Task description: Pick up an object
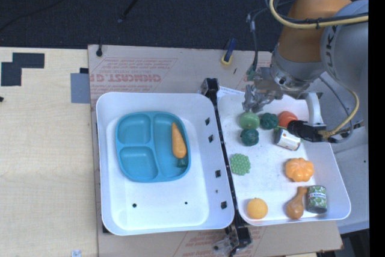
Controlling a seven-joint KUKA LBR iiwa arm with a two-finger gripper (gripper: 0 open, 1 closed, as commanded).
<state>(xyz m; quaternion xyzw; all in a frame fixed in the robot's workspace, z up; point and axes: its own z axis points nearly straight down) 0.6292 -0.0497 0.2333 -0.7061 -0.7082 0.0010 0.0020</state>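
Gripper (255, 104) low over green toy (249, 120) in right bin (337, 180).

Two white bins (114, 129) (337, 183), one blue tray (135, 153), one carrot (178, 141), nine small items in the right bin.

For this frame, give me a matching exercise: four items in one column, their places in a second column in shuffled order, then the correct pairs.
Items:
1. carrot
2. orange
3. pumpkin
4. hand

Places:
A. near front edge of the right bin
B. on the blue tray in the left bin
C. over the far end of the right bin, above a green toy
D. right side of the right bin, behind a can

Pairs: 1-B, 2-A, 3-D, 4-C
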